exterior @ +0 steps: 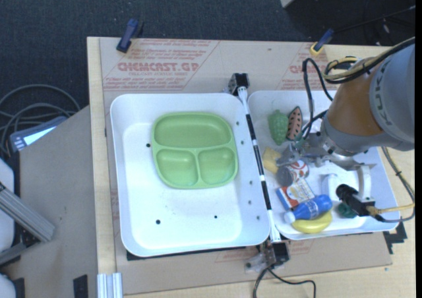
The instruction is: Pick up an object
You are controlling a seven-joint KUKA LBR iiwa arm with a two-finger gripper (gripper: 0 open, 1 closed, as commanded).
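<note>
My gripper (295, 153) reaches down into the right bin (389, 188), among a crowd of small objects. Right by it lie a grey lump (285, 175) and a white round item with red marks (300, 169). A yellow piece (271, 160) sits to its left. Behind it are a green knobbly toy (278, 125) and a brown spotted piece (295, 120). Toward the front lie a white and red packet (297, 192), a blue bottle (311, 208) and a yellow banana (312, 225). I see nothing clearly held between the fingers.
The left bin (132, 211) holds a green divided plate (195, 149). A dark green object (348, 210) rests at the right bin's front right. The arm's orange band and grey body cover the right bin's far right part.
</note>
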